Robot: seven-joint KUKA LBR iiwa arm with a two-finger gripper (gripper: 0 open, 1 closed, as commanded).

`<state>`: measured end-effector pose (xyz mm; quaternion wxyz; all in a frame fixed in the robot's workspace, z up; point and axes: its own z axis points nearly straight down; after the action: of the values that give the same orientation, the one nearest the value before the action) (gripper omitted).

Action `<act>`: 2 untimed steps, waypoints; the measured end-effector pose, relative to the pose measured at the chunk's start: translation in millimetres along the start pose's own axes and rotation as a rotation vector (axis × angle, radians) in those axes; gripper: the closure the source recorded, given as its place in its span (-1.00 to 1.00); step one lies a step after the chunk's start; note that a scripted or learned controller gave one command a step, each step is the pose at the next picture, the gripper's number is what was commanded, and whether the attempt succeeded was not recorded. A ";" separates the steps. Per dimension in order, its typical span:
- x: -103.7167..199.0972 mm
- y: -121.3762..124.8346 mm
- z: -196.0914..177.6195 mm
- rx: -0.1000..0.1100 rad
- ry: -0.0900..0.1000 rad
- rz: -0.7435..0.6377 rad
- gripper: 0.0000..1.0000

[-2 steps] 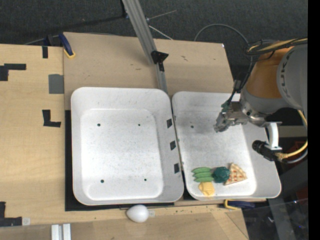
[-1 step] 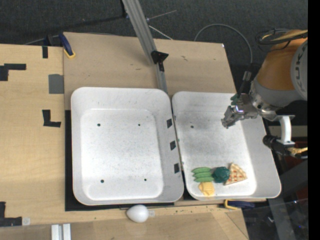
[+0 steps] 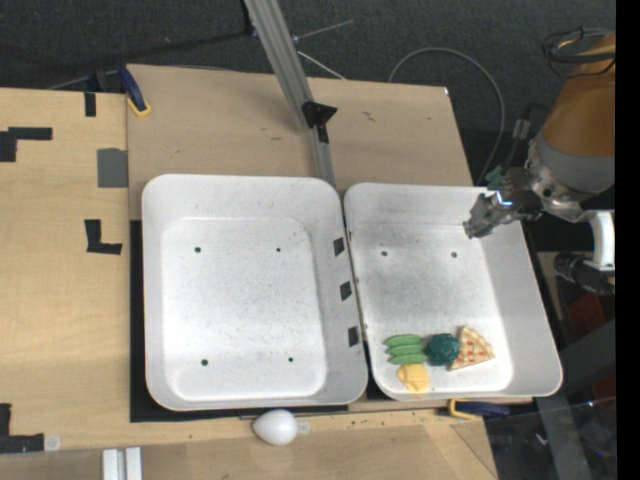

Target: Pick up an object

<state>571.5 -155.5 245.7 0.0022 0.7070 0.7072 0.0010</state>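
Several toy foods lie bunched at the near end of the right bin (image 3: pixel 400 218): a green pea pod (image 3: pixel 404 346), a dark green broccoli-like piece (image 3: pixel 441 348), a yellow piece (image 3: pixel 413 376) and a pizza slice (image 3: pixel 471 349). My gripper (image 3: pixel 483 218) hangs over the far right edge of that bin, well away from the toys, with nothing visible between its fingers. The grey and orange arm (image 3: pixel 580 128) enters from the right.
The left bin (image 3: pixel 240 198) sits beside the right one. A white egg-shaped object (image 3: pixel 275 427) rests on the bench just in front of the left bin. A slanted metal bar (image 3: pixel 290 63) crosses behind the bins, and a cable loops at the back right.
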 end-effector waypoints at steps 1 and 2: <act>0.3 0.5 -12.8 0.004 0.002 -0.001 1.00; 46.3 17.1 -0.8 0.007 0.003 -0.005 1.00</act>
<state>588.6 -109.1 246.5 -0.0011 0.7052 0.7090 -0.0004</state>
